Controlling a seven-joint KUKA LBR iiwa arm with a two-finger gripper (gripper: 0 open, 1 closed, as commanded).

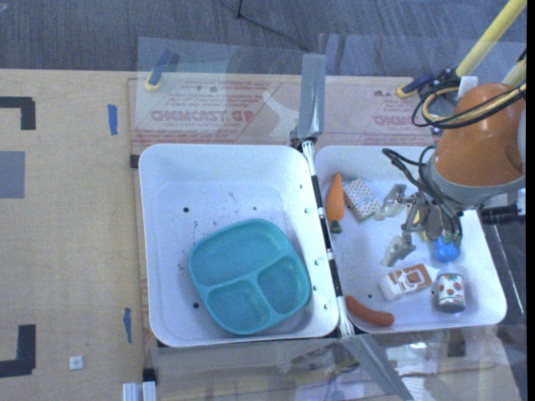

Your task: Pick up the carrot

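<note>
The carrot [334, 197] is orange with a green stub at its near end. It lies lengthwise along the left wall of the right bin [493, 307], close to the divider. My gripper [399, 224] hangs over the middle of the right bin, to the right of the carrot and apart from it. Its two metal fingers [393, 200] stand spread, with bare bin floor between them. A small patterned packet [361, 197] lies between the carrot and the gripper.
In the right bin lie a blue object [445, 247], a white and orange box [405, 281], a small can [450, 292] and a red sausage [369, 311]. A teal divided plate [248, 276] lies in the left bin [167, 182].
</note>
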